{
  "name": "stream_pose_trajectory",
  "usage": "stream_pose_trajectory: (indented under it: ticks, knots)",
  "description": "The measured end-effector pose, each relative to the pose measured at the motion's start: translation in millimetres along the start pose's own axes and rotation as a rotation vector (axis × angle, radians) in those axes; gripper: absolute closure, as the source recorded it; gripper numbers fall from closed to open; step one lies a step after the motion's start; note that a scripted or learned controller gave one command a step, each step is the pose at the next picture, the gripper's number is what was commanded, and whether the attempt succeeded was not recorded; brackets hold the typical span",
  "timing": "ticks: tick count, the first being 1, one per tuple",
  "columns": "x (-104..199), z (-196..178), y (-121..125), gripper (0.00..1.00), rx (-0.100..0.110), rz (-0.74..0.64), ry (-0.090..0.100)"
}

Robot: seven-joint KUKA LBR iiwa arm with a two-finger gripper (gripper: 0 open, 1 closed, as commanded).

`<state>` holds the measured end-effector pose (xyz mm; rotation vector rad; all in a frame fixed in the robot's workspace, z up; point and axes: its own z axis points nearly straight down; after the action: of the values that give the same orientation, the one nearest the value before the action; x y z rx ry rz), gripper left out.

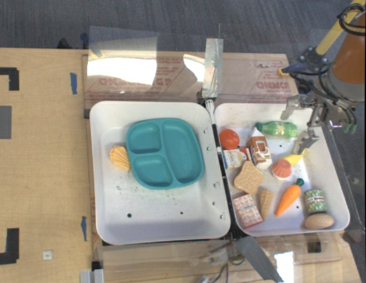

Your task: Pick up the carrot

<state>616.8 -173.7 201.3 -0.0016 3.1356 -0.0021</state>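
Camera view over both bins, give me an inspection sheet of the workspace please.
Surface: two white bins side by side on a bench.
Job's things: carrot lies in the right bin, tilted, green top up-right, untouched.
Clutter: teal divided plate and shell-shaped piece in the left bin; tomato, green bottle, small can and other toy foods crowd the right bin.
Grippers: pincer above the right bin's far right corner, holding nothing.
Cables: a black loop at top right.
Surroundings: clear plastic sheet behind the bins.

Our arm (348, 58) reaches in from the right, its orange band sitting just above the wrist. Below that, our hand (306, 125) hangs with its two fingers (310, 139) pointing down, spread apart, nothing between them.
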Motion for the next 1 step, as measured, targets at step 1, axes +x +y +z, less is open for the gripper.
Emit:
stream_pose_trajectory:
  ticks: [1]
  knots:
    - [88.0,112.6,-6.9,0.00,-0.001,0.137,-0.002]
